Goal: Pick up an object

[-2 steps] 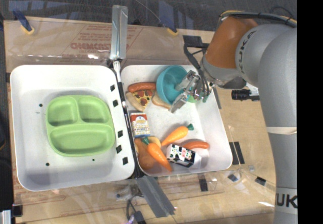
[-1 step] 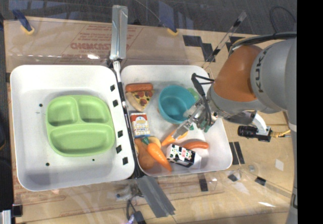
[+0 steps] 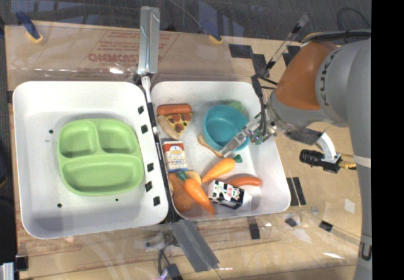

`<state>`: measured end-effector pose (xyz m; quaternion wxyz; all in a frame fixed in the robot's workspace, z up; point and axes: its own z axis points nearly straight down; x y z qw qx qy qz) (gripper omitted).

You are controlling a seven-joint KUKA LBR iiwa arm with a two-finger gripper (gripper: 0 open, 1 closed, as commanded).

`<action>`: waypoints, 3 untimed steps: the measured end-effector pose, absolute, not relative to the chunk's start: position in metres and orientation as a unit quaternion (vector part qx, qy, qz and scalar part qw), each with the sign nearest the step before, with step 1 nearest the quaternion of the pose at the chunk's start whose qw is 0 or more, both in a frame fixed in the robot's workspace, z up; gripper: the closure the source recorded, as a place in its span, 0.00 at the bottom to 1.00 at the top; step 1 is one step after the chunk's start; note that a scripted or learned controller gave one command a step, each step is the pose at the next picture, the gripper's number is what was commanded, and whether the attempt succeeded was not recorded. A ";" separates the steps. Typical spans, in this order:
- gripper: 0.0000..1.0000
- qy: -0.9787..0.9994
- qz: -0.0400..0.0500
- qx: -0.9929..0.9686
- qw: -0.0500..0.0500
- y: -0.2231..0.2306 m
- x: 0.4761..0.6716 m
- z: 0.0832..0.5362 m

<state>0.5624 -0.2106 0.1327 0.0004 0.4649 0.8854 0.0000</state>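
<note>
Reaching in from the right, the claw [image 3: 243, 141] sits low at the teal bowl [image 3: 222, 126] in the right bin [image 3: 273, 171]; I cannot tell its state. The bowl is round, deep, upright, crowded by carrots [image 3: 218, 168] nearer and pizza slice [image 3: 177, 122] left.

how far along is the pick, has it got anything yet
Done: the arm has reached into the right bin, and the pincer sits low at the teal bowl. In hand: nothing visibly gripped. Left: grasping and lifting; the carrots, the hot dog and the pizza slice lie in the bin.
</note>
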 end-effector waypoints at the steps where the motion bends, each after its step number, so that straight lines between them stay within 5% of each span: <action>1: 0.00 0.818 0.001 0.575 0.003 -0.210 0.629 0.097; 2: 0.00 0.709 0.000 0.705 -0.006 -0.204 0.657 0.105; 3: 0.00 0.656 0.006 0.754 0.001 -0.204 0.560 0.098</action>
